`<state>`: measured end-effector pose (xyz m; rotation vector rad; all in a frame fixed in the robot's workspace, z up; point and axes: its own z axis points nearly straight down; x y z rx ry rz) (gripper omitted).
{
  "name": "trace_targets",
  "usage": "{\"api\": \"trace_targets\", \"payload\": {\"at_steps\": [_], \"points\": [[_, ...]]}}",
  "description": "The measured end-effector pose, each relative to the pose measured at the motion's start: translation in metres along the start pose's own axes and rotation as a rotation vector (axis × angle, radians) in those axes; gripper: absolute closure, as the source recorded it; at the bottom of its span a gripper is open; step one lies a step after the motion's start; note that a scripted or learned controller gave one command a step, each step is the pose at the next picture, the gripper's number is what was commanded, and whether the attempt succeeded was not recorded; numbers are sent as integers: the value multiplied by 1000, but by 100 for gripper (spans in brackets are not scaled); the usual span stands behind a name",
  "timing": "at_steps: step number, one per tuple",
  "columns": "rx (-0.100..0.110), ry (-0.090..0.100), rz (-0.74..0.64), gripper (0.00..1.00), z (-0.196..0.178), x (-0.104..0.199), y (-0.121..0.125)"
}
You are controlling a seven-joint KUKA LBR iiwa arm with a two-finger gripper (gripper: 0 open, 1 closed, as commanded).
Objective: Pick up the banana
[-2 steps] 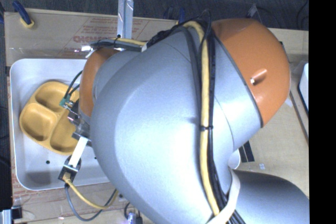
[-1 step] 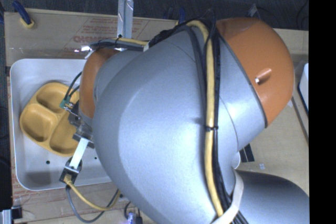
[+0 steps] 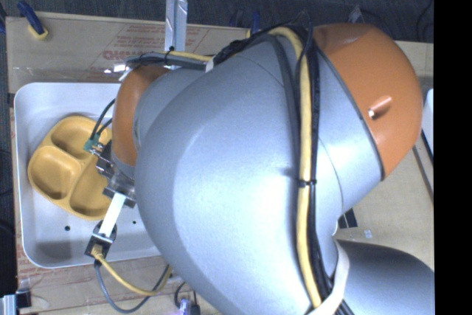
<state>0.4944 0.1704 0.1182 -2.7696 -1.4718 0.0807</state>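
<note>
Grey arm (image 3: 243, 181) blocks my view of the banana; the left white bin (image 3: 44, 247) holds a yellow divided dish (image 3: 63, 166); I cannot tell the gripper's state.

Glossy yellow plastic tray (image 3: 63, 166)

Camera view, single, fixed: mounted above my bench, looking down at a slant. My own arm (image 3: 280, 173) enters from the right and sits very near the lens, blocking most of the frame. Behind it, at left, one white bin (image 3: 29, 158) on the cardboard-topped bench (image 3: 88, 40). Dark floor along the top edge, farthest from the lens.
</note>
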Motion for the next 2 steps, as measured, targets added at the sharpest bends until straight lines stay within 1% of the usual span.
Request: {"api": "trace_targets", "payload": {"at_steps": [1, 2], "points": [[6, -7, -9, 100, -7, -1, -2], [-23, 52, -70, 100, 17, -3, 26]]}}
